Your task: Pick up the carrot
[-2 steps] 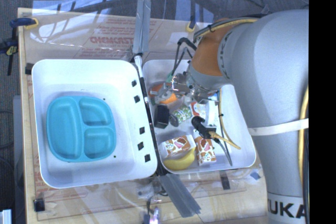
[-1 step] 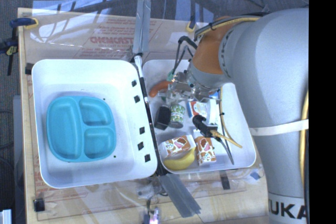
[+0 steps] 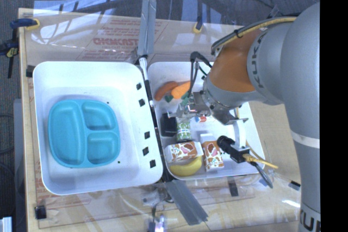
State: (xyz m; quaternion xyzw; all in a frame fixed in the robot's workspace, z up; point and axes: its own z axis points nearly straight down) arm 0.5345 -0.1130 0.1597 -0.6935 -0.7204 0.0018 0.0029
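Nearest, a smooth yellow banana (image 3: pixel 185 167) curves beside two printed cartons (image 3: pixel 181 151) in the right white bin (image 3: pixel 255 138). An orange tapered carrot (image 3: pixel 173 89) lies at that bin's far end, beside the metal gripper (image 3: pixel 190 107), whose opening I cannot tell. A turquoise compartment tray (image 3: pixel 83 132) fills the left bin (image 3: pixel 43 79).

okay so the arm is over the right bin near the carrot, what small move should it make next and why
Probably ease the gripper toward the back of the right bin and lower it over the carrot. The carrot lies free against the bin's far left corner, just beyond the gripper, with a small can and cartons crowding the near side.
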